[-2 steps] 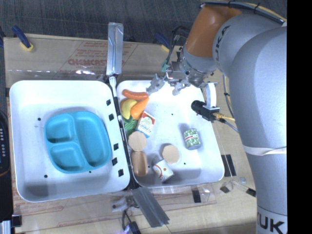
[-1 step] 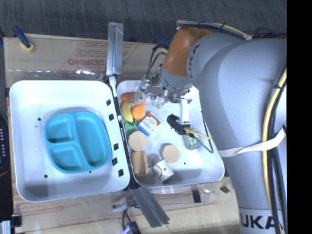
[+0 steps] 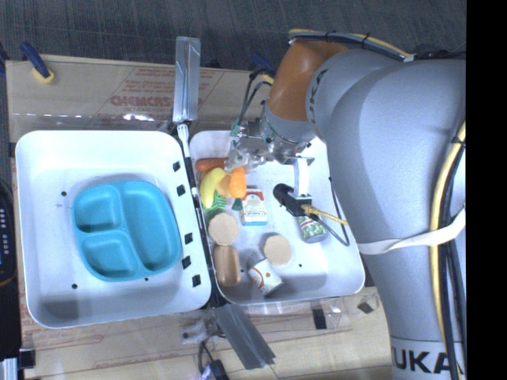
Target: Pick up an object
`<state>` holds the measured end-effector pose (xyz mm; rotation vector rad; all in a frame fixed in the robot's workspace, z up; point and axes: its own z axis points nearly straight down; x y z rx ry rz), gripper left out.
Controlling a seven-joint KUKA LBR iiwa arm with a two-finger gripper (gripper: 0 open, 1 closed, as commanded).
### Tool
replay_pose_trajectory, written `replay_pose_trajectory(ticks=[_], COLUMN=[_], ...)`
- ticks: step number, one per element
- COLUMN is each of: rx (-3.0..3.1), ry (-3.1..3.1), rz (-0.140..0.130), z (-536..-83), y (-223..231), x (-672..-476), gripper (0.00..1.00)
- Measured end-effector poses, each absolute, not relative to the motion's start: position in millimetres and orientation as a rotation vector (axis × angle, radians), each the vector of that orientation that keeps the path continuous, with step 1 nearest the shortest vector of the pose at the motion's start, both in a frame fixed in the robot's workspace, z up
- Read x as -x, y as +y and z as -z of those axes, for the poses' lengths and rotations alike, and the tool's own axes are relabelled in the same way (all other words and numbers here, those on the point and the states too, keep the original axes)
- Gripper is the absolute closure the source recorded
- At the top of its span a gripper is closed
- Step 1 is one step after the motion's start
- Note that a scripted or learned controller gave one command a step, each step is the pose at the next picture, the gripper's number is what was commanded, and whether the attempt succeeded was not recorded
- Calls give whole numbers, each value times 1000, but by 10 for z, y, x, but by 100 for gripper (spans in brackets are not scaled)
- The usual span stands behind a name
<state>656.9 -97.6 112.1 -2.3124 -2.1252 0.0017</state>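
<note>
Blue and divided, a plate (image 3: 127, 229) lies in the left bin (image 3: 40, 180). By the right bin's (image 3: 341, 261) left wall, toward the far end, a yellow fruit (image 3: 211, 187) touches an orange piece (image 3: 237, 183). The gripper (image 3: 240, 155) hangs just over them; whether it grasps anything cannot be told. A small carton (image 3: 253, 209) lies just right of them.
</note>
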Motion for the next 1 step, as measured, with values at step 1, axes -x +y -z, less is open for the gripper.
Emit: replay_pose_trajectory(ticks=[1], rx=[2132], ry=[-2311], rz=[4], z=[-1954], y=[-841], x=[-6234], gripper=[100])
